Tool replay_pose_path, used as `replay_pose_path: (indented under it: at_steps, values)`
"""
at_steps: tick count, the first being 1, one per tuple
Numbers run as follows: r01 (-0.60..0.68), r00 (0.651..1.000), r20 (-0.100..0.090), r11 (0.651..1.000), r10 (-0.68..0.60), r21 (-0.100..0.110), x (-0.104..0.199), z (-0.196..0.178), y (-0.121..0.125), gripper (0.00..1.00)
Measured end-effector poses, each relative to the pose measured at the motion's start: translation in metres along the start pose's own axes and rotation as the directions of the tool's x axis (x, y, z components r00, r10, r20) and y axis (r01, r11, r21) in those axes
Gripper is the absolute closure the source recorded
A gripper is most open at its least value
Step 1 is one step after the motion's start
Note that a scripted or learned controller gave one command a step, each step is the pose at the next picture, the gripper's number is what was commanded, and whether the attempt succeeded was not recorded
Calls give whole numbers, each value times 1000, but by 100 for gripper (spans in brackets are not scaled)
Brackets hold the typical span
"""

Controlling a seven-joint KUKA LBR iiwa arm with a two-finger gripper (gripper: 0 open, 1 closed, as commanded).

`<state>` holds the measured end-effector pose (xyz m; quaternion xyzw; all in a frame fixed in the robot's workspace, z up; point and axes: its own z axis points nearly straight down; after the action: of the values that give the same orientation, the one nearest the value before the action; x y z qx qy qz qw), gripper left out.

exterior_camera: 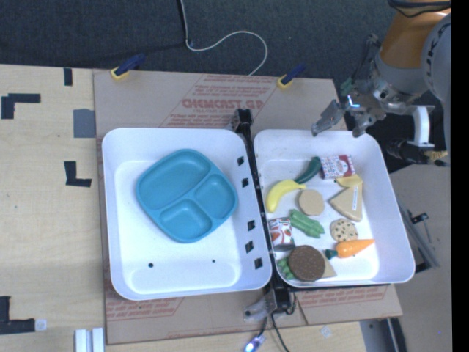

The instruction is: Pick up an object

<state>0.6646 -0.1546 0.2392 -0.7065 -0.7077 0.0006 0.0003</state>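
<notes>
The right bin holds several toy foods: a yellow banana, a dark green pickle, a red-and-white carton, a cheese wedge, a round tan cookie, a green bean pod, a speckled cracker, an orange carrot, a brown burger patty and a small can. My gripper hangs open above the bin's far rim, with nothing between its fingers.
The left bin holds a blue three-compartment plate. Both bins rest on a cardboard sheet with clamps at its far corners. A white cable loops across the dark backdrop.
</notes>
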Motion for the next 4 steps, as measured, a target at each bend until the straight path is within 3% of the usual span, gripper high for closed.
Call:
replay_pose_path:
  at_steps: [2,3,4]
  values:
    - [6,1000,-3,1000,-6,-4,122,-104,-93,0]
    - [8,1000,-2,1000,-8,6,214,-57,-128,0]
    - [11,1000,-4,1000,-11,0,291,-90,-183,0]
